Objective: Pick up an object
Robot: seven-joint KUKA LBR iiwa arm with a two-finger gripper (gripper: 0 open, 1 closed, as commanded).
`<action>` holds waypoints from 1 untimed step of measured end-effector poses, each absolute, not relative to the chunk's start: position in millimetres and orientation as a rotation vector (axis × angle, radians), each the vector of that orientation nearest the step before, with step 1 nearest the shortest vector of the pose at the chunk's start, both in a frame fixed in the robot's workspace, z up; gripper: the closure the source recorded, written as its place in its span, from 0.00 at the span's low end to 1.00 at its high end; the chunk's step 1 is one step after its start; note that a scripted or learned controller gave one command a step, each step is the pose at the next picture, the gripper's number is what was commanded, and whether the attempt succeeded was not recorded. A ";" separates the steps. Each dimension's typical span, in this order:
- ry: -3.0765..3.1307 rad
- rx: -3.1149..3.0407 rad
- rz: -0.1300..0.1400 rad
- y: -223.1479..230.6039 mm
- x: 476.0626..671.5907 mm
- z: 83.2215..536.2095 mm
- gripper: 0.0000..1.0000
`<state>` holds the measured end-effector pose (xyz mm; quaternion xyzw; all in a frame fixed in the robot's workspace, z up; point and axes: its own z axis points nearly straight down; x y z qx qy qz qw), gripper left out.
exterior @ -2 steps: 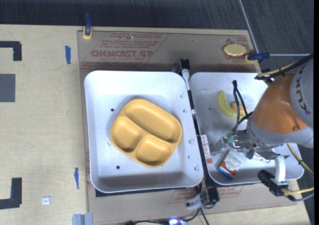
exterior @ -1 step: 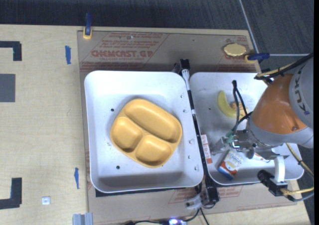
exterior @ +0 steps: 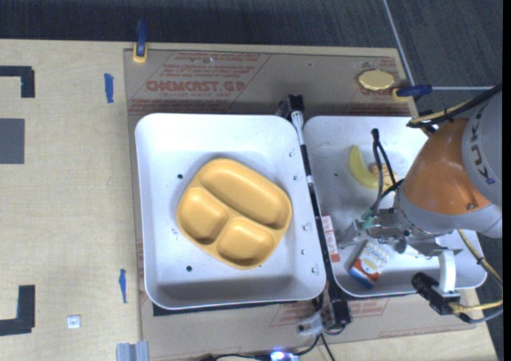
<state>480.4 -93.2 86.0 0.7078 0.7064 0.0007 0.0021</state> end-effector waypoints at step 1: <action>2.221 2.219 0.006 -97.1 480.5 85.9 0.00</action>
